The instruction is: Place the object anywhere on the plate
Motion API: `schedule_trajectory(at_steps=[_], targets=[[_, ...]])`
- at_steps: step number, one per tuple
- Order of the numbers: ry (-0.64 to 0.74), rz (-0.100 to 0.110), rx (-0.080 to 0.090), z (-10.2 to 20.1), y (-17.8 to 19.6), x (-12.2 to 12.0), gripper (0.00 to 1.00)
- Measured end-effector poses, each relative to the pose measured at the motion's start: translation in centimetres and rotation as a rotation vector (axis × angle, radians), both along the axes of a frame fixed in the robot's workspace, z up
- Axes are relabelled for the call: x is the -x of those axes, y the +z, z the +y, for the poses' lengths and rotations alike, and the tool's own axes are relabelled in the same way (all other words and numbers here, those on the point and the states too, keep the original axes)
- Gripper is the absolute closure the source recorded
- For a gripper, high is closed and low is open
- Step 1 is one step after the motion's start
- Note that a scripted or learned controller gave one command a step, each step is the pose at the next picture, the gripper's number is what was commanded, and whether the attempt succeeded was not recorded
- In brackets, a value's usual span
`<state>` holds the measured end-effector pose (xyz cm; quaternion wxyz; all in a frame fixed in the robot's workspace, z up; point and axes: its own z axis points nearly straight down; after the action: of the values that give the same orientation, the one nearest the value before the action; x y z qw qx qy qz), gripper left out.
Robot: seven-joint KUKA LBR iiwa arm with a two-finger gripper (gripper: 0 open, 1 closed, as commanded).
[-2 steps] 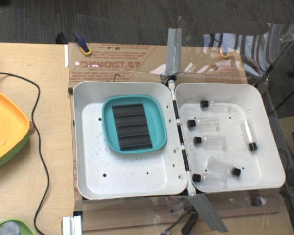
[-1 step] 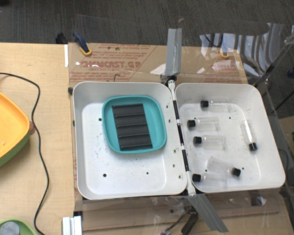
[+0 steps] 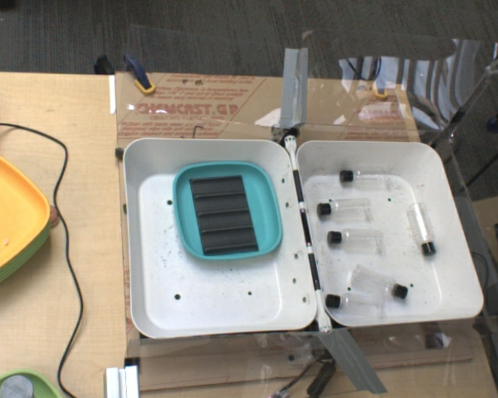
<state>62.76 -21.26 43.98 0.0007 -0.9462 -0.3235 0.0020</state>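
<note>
As I look down on the counter (image 3: 75,139), two white bins sit side by side, touching along their inner rims at mid-frame. Left bin (image 3: 158,280) holds the teal plate (image 3: 268,214), lying flat in its upper middle, with a dark ribbed pad (image 3: 224,214) lying on its centre. Right bin (image 3: 452,264) holds the objects, clear vials with black caps, all of them well apart from the plate. I count one cap (image 3: 346,175) near the top, two vials (image 3: 349,211) and (image 3: 357,240) lying crosswise near the dividing rim, one (image 3: 421,229) lying lengthwise toward the right wall, and one (image 3: 375,284) at a slant low down, with another cap (image 3: 333,301) at the lower left corner. How the jaws stand I cannot tell. At the far left edge rests a yellow dish (image 3: 8,214), and a black cable (image 3: 65,222) trails beside it. Brown cardboard (image 3: 199,106) lies behind the bins.
</note>
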Motion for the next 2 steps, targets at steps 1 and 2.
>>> schedule_trajectory(at_steps=[1,2], targets=[[-0.086,0.001,0.000,-0.5,0.0,-2.6,0.00],[-0.248,0.002,0.000,-1.0,-2.1,-1.6,0.00]])
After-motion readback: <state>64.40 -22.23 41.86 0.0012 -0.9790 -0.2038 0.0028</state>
